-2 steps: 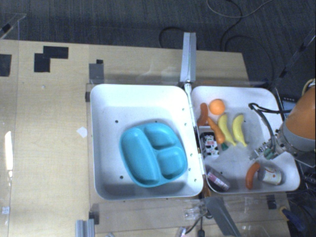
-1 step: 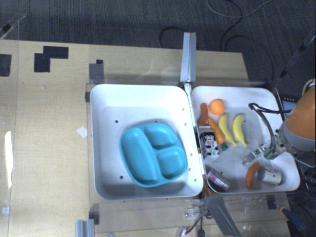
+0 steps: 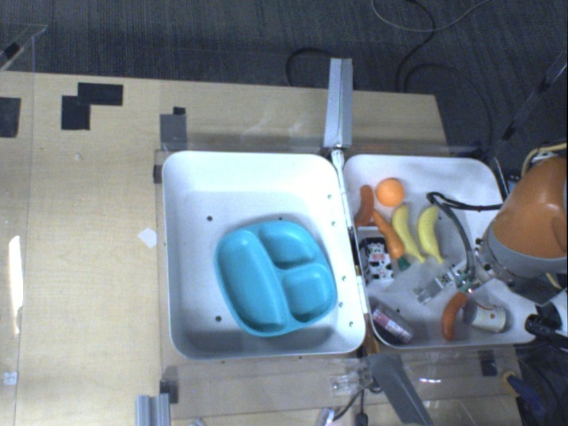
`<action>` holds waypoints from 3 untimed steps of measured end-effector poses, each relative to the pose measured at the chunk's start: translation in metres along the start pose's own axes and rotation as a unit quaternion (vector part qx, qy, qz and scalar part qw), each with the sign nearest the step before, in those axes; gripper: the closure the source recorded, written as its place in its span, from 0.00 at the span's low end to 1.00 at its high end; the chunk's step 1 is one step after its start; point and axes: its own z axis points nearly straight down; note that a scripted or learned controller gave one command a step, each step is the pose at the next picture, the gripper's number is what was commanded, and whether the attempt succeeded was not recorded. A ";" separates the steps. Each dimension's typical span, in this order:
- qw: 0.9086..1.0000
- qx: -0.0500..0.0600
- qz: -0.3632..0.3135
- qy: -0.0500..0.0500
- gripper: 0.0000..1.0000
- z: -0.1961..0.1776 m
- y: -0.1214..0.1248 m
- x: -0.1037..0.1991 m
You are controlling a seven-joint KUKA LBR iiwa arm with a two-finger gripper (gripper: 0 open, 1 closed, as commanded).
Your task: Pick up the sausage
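light: even, bright overhead | shadows: soft, inside left bin (image 3: 177, 238) near wall | glare: far-left bench (image 3: 71, 238) | focus: slightly soft

One fixed camera, mounted above the bench (image 3: 80, 238), looked down at a slant. Both white bins fell inside the frame: left bin (image 3: 191, 238) near centre, right bin (image 3: 470, 171) toward 3 o'clock. Dark carpet (image 3: 177, 16) ran across 12 o'clock, so the lens faced away from the near bench edge at 6 o'clock. Distance was moderate. The arm (image 3: 532, 220) came in at 3 o'clock, cropped by the frame edge
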 end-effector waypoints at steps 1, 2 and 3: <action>1.000 -0.003 -0.002 -0.001 1.00 -0.012 0.003 0.000; 0.990 0.002 -0.138 0.003 1.00 -0.057 0.008 0.019; 0.990 0.002 -0.138 0.003 0.00 -0.057 0.008 0.019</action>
